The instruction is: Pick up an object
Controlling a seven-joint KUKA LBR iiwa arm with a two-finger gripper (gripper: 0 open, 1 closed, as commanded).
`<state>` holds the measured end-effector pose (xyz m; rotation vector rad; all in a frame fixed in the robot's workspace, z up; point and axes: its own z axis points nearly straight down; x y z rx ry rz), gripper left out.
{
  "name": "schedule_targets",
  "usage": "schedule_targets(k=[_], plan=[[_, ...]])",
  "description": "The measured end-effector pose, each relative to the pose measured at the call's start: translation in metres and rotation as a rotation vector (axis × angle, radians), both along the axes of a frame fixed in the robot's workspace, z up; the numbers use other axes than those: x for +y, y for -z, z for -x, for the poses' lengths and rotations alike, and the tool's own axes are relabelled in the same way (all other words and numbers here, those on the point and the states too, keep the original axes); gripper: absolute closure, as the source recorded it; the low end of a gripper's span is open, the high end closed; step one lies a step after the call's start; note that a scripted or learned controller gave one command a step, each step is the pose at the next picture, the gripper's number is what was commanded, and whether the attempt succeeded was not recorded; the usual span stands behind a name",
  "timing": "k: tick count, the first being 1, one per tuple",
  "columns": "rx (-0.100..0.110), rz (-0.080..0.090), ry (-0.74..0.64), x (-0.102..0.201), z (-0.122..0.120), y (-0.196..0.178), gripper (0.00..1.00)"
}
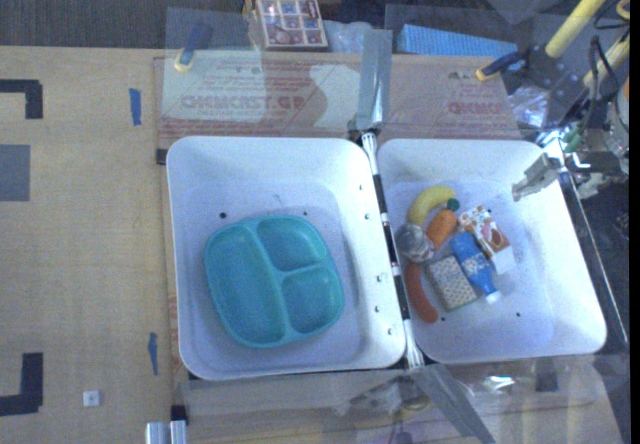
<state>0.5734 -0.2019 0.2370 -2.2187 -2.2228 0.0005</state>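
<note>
Camera view: gripper [537,178] is hanging over the right bin's [560,332] upper right area, well apart from the pile; can't tell how wide it is set. Nothing is sitting in it. Candidates are crowding the bin's left half: banana [431,200], carrot [441,224], blue carton [472,263], checkered packet [453,283], all touching. Risk I'm seeing: a descent into that clutter is likely clipping two items or skidding off the banana's curve.

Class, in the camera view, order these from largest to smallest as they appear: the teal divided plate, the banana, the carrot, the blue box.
1. teal divided plate, by far the largest.
2. blue box.
3. banana and carrot look too alike to separate.
</note>
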Motion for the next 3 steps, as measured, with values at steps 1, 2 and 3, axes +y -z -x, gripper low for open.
schedule_targets(k=[1,2,3], plan=[[-0.002,0.001,-0.123,0.035,-0.002,0.135,0.00],[-0.005,0.002,-0.118,0.032,-0.002,0.125,1.00],[-0.001,0.001,-0.055,0.136,-0.004,0.041,1.00]])
